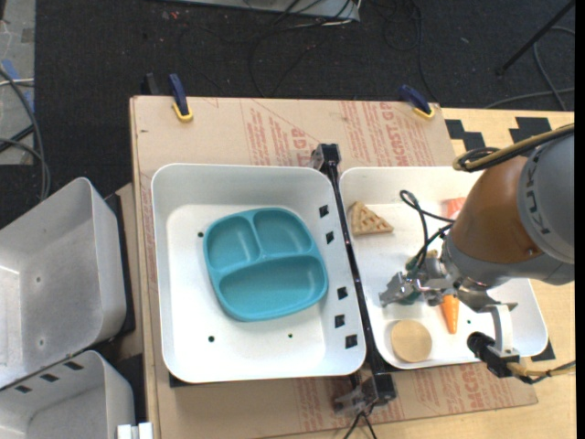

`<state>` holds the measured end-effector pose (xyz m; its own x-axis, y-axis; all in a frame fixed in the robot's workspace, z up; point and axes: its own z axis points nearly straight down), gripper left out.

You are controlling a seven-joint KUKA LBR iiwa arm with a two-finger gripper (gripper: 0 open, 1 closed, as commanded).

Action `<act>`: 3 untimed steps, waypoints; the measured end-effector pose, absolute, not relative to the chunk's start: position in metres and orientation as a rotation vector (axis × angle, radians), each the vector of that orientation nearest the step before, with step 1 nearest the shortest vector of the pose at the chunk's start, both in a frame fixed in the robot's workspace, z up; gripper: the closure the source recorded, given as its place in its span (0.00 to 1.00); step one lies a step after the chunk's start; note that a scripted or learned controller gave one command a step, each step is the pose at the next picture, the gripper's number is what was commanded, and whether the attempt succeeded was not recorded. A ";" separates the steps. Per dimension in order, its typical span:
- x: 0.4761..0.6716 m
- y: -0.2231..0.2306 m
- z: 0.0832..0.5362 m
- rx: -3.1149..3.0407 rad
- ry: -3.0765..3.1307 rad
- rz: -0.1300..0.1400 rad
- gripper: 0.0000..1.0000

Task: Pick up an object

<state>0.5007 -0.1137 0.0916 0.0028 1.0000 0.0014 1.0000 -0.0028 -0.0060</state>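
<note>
Fingers (399, 293) low in right bin (535, 341), beside carrot (450, 313).

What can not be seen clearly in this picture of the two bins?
- Hand: in the camera view it is small and tangled with cables, so its opening cannot be judged.
- Pink thing in the right bin: the arm covers most of it, so what it is stays unclear.
- Carrot: its upper end goes under the arm.
- Right bin's right side: hidden behind the arm.
- Waffle and round biscuit: too small for surface detail.
</note>
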 end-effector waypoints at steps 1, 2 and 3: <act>0.502 -0.114 0.105 -2.228 -2.214 0.000 1.00; 0.501 -0.119 0.167 -2.224 -2.226 -0.005 1.00; 0.502 -0.119 0.207 -2.221 -2.228 -0.003 1.00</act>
